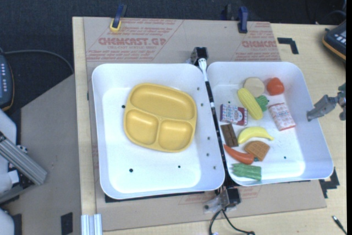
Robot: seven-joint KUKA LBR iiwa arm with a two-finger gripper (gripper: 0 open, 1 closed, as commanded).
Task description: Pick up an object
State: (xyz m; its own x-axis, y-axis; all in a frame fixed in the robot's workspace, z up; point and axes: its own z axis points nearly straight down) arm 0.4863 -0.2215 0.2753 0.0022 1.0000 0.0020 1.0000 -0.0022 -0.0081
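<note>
At the right edge of the view we see the grey two-finger gripper (325, 107) just outside the right wall of the right-hand shallow white bin (308, 82), and we cannot tell from here how its jaws stand; nothing shows between them. Nearest to it inside that bin lies a small white packet with red print (281, 116), with a round red-orange tomato-like toy (275, 86) toward the bin's far right corner. Further in we find a pale beige round disc (253, 85), a yellow corn cob with a green end (251, 103), and a small red-and-white printed packet (232, 114). Toward the near edge sit a yellow banana (254, 134), a dark brown chocolate-like bar (229, 134), a brown bread-like piece (257, 149), an orange carrot-like stick (238, 155) and a green vegetable piece (246, 171), close together. Across the divider, the left-hand shallow white bin (113, 168) carries a yellow plastic three-compartment plate (160, 116). Both bins rest on a brown cardboard-covered bench (148, 38).
</note>
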